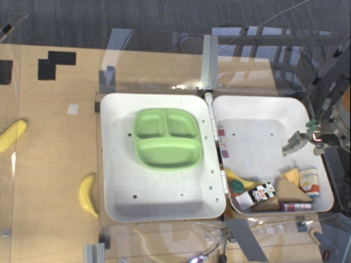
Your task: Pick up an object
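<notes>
A wooden counter [49,163] is carrying two shallow white bins side by side, with the left bin [118,196] holding a green sectioned tray [166,137] that is lying flat near its middle. The right bin [258,119] is keeping its clutter bunched along the near edge, and the likeliest pick is waiting there. The grey arm is reaching in from the right, its pincer [300,140] hanging over the bin's right side, well apart from the pile and gripping nothing; how far it is spread cannot be told from this slant.

Outside the bins, two yellow bananas are resting on the counter: one [86,194] just beside the left bin, the other [12,136] at the far left edge.

In the pile, a brown cardboard wedge [290,190] is leaning over its neighbours, looking light and stiff but awkward to pinch on its sloped faces. A small red-and-white can [309,181] is standing just beside it, seeming rigid, smooth and prone to slipping, so gripping across its round sides appears the best hold. A black-and-white printed box [264,192] is sitting among the heap, probably light and crushable. A teal round piece [237,187] is touching a yellow item near the divider, too small to judge. A purple marker-like stick [294,206] is lying along the bin's front wall.
</notes>
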`<state>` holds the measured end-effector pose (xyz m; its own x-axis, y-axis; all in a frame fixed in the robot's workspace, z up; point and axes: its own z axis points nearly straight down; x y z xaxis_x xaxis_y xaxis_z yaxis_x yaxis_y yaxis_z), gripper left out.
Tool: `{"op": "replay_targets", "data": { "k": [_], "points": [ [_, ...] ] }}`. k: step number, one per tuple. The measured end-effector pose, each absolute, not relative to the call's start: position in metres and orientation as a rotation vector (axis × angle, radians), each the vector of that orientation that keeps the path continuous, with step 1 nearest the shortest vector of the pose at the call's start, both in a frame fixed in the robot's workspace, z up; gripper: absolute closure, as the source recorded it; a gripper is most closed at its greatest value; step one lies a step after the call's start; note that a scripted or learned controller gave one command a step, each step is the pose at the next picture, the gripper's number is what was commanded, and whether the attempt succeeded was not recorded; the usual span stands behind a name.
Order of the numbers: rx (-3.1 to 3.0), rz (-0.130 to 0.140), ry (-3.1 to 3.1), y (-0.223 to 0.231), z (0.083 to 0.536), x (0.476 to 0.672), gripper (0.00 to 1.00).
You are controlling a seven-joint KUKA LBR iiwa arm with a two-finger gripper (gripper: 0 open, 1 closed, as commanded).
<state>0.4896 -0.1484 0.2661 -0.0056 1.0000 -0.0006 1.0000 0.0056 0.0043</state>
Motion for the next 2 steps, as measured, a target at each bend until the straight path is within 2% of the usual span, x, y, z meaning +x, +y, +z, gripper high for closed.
{"op": "replay_targets", "data": {
  "k": [1, 2],
  "points": [
    [2.398, 0.003, 2.029, -0.085, 0.162, 0.508, 0.0],
    [2.143, 0.013, 2.284, -0.113, 0.09, 0.561, 0.0]
  ]
}}
